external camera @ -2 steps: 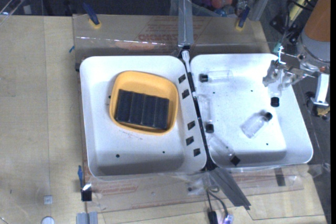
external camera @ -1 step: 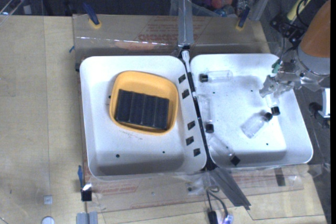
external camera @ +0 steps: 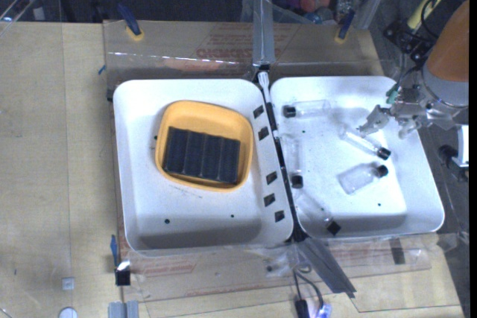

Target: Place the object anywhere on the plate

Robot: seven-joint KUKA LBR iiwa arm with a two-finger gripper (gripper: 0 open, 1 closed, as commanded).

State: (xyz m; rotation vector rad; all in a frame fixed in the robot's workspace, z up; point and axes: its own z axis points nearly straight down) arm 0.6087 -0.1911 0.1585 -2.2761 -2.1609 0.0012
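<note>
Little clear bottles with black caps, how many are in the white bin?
4, maybe: one top left, one at the left wall, one under the gripper, one mid-bin. They're see-through, so some may hide.

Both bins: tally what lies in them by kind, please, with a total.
Yellow plate: 1, in the left bin
Dark ribbed block: 1, on that plate
Clear bottles with dark caps, right bin: 4, namely
Total: 6
</note>
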